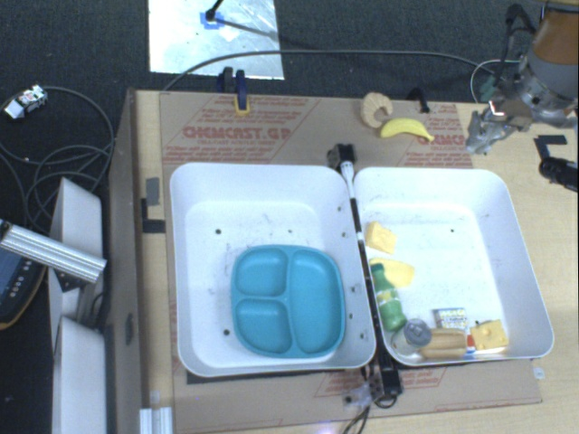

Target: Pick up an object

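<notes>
Camera view had the gripper [479,138] parked outside the right bin [516,215], couldn't tell its state. Pickable stuff like the green bottle [389,301] was jammed along the bin's edges, so a grab could easily slip.

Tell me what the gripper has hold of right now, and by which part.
Nothing, as far as the view shows. The gripper hangs above the bench beyond the right bin, with no object between its fingers; the banana lies apart to its left.
</notes>
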